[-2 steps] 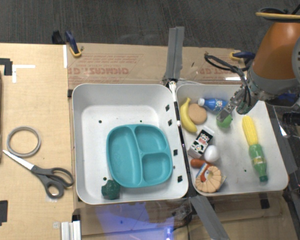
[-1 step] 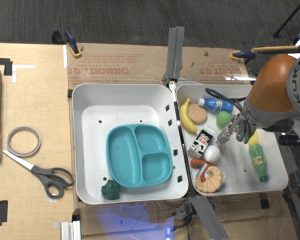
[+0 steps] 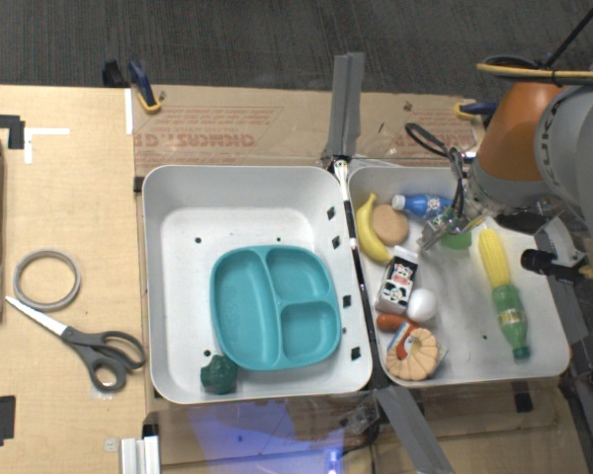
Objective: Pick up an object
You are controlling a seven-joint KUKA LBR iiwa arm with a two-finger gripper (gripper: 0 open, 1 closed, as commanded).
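My gripper (image 3: 441, 229) is low in the right bin (image 3: 544, 363), at its back middle, beneath the grey arm with its orange band (image 3: 517, 131). It hovers over a small green object (image 3: 458, 239) that it partly hides. Just left of it lie a beige bun (image 3: 389, 227) and a yellow banana (image 3: 366, 235). A small blue bottle (image 3: 418, 204) is behind it, and a corn cob (image 3: 493, 256) lies to its right. Nothing visibly hangs from the gripper.
The right bin also holds a green bottle (image 3: 512, 320), a black-and-white carton (image 3: 399, 283), a white egg (image 3: 421, 305) and a pastry (image 3: 417, 353). The left bin (image 3: 178, 215) holds a teal divided plate (image 3: 275, 306) and a green toy (image 3: 218, 374). Scissors (image 3: 89, 346) and a tape roll (image 3: 46, 277) lie on the bench.
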